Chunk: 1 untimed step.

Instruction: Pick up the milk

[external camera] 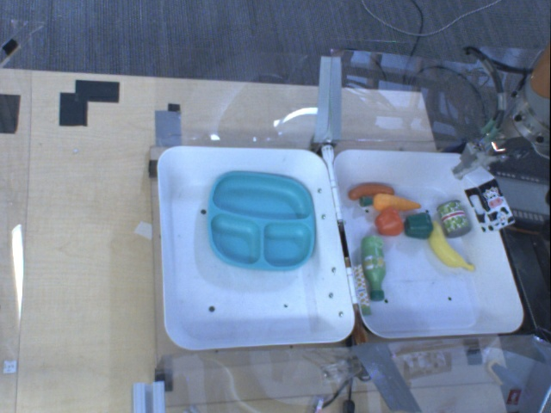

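Note:
The milk (489, 206) is a small white carton with black cow patches, lying at the right edge of the right bin (430, 312). My gripper (474, 158) hangs over the bin's far right corner, a little beyond and above the carton, apart from it. The arm comes in from the upper right, its orange band at the view's edge.
The right bin also holds a sausage (371, 191), a carrot (395, 203), a tomato (389, 222), a dark green block (419, 225), a green can (454, 218), a banana (448, 249) and a green bottle (373, 266). A blue divided tray (261, 219) lies in the left bin.

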Available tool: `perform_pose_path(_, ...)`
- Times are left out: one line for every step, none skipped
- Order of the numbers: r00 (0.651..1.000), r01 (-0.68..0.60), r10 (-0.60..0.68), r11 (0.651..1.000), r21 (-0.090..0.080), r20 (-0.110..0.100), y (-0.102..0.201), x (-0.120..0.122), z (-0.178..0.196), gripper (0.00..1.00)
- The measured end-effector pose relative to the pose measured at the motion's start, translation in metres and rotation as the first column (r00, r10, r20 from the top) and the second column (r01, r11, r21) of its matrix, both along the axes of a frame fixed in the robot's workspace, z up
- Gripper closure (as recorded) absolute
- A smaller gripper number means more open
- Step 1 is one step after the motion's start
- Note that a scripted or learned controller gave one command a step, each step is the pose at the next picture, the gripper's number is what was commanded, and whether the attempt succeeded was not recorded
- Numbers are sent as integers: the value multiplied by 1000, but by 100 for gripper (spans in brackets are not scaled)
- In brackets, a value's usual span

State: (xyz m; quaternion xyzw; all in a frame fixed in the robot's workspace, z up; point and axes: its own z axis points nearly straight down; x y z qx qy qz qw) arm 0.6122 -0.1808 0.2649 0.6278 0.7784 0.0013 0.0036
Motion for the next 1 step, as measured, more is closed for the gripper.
perform_pose_path(1000,-21,21,1000,0,0,33,58,-18,100)
